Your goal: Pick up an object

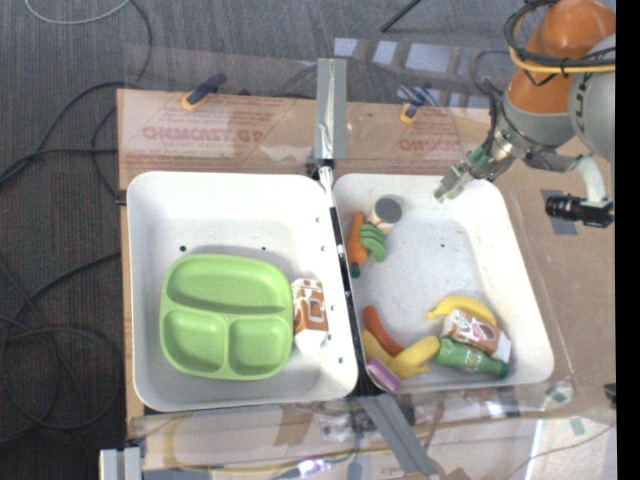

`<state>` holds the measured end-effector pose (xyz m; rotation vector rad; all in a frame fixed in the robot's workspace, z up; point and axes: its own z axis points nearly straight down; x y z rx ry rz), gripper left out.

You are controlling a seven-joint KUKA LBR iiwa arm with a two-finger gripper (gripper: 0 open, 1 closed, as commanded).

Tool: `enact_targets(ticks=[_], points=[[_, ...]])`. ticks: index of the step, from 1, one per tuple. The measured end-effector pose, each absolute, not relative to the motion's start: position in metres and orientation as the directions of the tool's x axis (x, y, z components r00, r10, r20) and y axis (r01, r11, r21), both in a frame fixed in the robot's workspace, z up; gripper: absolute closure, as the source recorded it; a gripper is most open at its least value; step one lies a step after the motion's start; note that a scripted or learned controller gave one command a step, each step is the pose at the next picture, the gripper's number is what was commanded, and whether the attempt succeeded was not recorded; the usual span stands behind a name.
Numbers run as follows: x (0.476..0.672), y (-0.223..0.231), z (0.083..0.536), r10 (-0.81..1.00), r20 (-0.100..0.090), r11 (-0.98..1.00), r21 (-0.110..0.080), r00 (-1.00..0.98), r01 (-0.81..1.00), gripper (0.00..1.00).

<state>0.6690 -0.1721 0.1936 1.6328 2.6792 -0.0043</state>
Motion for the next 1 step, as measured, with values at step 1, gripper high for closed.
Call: enact_targets(ticks=[1], points=[[0.6485, -0.2027, 0.1256, 0.878, -0.003, 0.479, -0.002, -0.479, 0.878, 1.00]])
